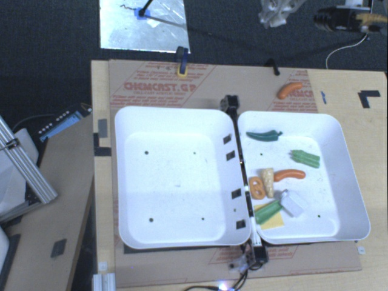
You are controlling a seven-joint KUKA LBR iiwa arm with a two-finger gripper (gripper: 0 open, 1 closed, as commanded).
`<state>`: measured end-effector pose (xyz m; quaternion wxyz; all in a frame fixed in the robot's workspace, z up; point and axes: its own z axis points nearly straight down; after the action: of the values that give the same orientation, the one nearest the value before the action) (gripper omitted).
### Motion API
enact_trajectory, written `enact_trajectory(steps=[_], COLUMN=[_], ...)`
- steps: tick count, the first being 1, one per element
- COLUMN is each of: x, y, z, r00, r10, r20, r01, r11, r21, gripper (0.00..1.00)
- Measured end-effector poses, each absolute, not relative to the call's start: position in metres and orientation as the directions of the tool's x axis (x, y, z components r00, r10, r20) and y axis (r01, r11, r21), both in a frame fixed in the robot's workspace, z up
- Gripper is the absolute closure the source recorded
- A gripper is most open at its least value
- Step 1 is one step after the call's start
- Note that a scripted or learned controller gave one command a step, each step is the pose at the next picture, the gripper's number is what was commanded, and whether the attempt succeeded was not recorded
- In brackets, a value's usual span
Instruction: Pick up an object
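Camera view: fingers [280, 8] high above the bench, grip unclear; orange sausage [289, 175] well below in the right bin [345, 162].

The gripper [280, 8] hangs high above the bench's far edge, well apart from both bins. The right bin [345, 162] holds a dark green pepper [264, 136], a green pod [305, 158], an orange sausage [289, 175], a pretzel [257, 188] and a grey block [291, 205]. Another orange sausage [290, 90] lies on the bench beyond it.

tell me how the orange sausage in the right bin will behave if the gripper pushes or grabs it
The orange sausage looks long and rounded, so it may roll sideways under a push. Its smooth, slightly shiny surface suggests it could slip out of a pinch. It is slightly curved and lies apart from the green pepper, so a grab across its middle seems workable.
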<state>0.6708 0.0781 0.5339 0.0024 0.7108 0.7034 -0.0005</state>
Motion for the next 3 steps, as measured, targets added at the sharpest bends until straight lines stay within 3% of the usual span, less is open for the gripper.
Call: enact_trajectory(steps=[1, 2, 3], x=[0.664, 0.644, 0.601], y=[0.119, 0.176, 0.170], z=[0.332, 0.356, 0.468], r00=[-0.005, -0.009, -0.006], r10=[1.000, 1.000, 1.000], r20=[-0.001, 0.003, 0.005], r01=[1.000, 1.000, 1.000], r11=[0.005, 0.009, 0.006], r21=[-0.015, 0.003, 0.013], gripper=[1.00, 1.00, 1.00])
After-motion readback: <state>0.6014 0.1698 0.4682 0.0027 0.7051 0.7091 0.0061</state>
